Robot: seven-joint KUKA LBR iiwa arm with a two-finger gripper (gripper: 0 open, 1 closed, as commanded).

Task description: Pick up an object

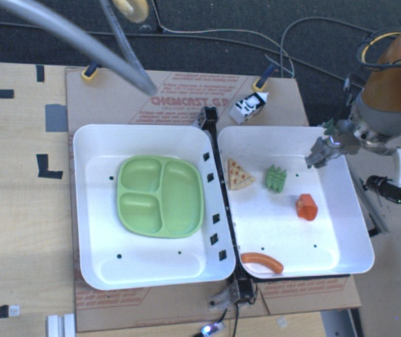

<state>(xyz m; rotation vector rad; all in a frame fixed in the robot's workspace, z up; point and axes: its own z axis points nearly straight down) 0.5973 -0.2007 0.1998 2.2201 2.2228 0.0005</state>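
The gripper (318, 156) hangs over the right bin's (340, 209) far-right rim, can't tell how it's set. Nothing between it and the red block (307, 207), which sits just below-left of it with bare floor around. Green block (276, 179) and pizza slice (239, 175) lie further left, sausage (262, 262) hugs the near edge. Plate (161, 196) is in the left bin (95, 188).

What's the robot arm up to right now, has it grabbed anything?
Gripper over right bin's far corner, holding nothing. Green block, red block untouched. Nothing in the way.
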